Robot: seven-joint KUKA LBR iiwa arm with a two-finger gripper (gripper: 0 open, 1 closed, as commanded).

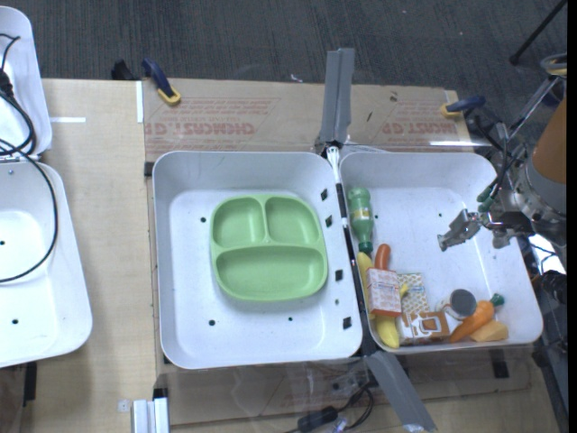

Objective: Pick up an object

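My gripper (458,230) hangs over the right bin (424,183), above bare floor right of centre, open with nothing between its fingers. Left of it, a green bottle (360,211) lies along the bin's left wall, with a small red-orange piece (382,256) just below the bottle. At the bin's front lie a yellow banana (387,333), a printed snack packet (385,290), a brown and white box (424,325), a small grey round can (462,302) and an orange carrot (474,320).
The left bin (180,242) holds a green divided plate (269,246). A grey divider post (338,97) rises between the bins at the back. White trays and a black cable (27,242) lie at the far left. Blue clamps (160,80) grip the bench's back edge.
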